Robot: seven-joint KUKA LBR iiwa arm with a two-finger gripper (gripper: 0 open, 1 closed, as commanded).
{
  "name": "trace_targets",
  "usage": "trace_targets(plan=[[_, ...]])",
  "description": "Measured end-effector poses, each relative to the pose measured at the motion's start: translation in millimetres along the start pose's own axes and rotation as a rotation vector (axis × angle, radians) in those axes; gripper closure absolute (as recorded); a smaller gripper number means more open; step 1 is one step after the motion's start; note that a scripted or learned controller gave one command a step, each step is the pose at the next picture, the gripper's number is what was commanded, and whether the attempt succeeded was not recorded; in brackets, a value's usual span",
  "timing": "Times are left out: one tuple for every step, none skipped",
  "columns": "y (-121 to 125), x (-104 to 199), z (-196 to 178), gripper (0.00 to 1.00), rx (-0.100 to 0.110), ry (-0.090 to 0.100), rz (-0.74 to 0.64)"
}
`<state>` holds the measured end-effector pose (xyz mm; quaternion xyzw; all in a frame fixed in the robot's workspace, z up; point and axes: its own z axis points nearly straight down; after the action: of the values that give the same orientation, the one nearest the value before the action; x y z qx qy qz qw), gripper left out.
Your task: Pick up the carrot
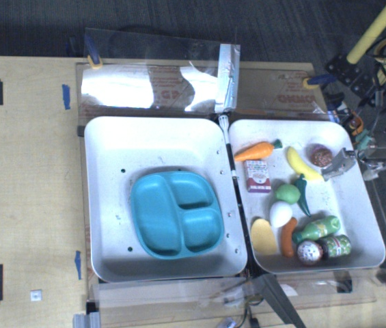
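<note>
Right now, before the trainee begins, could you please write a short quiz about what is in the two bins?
1. True or false: the carrot lies in the right bin.
2. The blue divided tray sits in which bin?
A. left bin
B. right bin
C. on the bench outside both
3. Fill in: just right of the carrot lies a yellow ____.

Key:
1. True; it lies near that bin's upper left corner, above the small red carton.
2. A.
3. banana.
</note>
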<state>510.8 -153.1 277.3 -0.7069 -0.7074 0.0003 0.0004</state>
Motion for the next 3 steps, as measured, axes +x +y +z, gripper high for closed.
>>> trace_targets(plan=[[87.9,29.6,53.1,0.0,-0.003,-0.001,-0.243],[116.5,93.2,84.8,0.0,-0.001,0.0,-0.367],[118.2,92.2,72.3,1.0,-0.009,-0.002,-0.365]])
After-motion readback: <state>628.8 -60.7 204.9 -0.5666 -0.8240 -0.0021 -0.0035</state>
